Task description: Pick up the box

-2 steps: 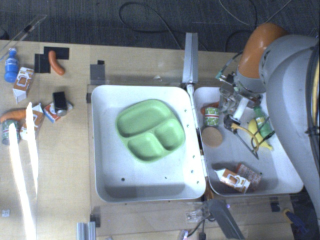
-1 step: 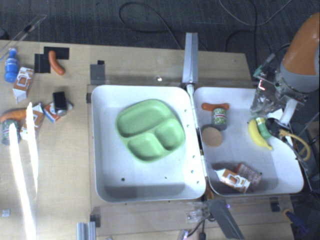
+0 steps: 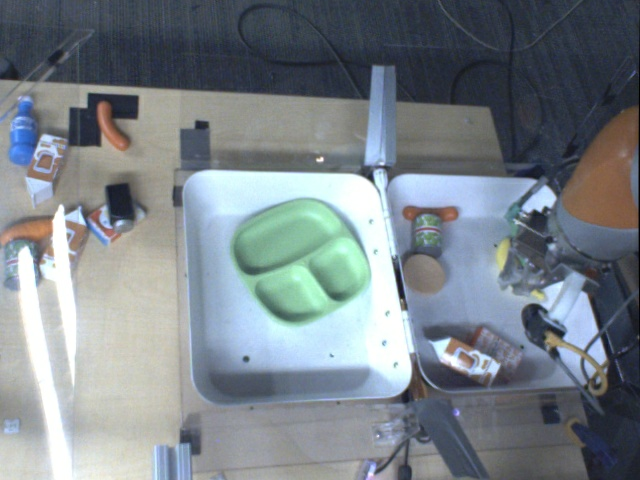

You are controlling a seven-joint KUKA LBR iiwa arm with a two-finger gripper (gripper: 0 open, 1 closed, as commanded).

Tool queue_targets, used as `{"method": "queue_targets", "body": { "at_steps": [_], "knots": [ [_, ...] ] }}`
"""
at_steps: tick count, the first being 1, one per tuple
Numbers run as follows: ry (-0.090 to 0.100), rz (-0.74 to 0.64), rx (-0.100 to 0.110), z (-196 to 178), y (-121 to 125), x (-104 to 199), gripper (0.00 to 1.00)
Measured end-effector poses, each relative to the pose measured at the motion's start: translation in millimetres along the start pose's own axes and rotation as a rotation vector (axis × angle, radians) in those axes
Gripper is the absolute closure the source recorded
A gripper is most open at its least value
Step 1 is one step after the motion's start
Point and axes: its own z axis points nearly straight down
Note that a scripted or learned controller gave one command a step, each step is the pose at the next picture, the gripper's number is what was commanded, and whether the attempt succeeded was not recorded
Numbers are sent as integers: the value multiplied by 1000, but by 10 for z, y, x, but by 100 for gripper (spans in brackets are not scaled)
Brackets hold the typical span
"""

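Clutter lies on the bench at the far left: a blue bottle, a sausage and some small cartons. Next comes the left bin, holding a green divided tray tilted across its middle. The right bin sits just beside it. At this bin's far left lies a small can with a sausage-like piece touching its far end, and a brown disc lies just near of the can. The box, brown and white, lies flat against the bin's near wall. The gripper hangs over the bin's right side, apart from the box; whether it is spread or pressed together I cannot tell.
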Motion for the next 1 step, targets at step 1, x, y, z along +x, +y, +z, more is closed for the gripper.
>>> {"method": "queue_targets", "body": {
  "at_steps": [1],
  "knots": [
    [0,39,-1,-4,97,343,100]
  ]
}}
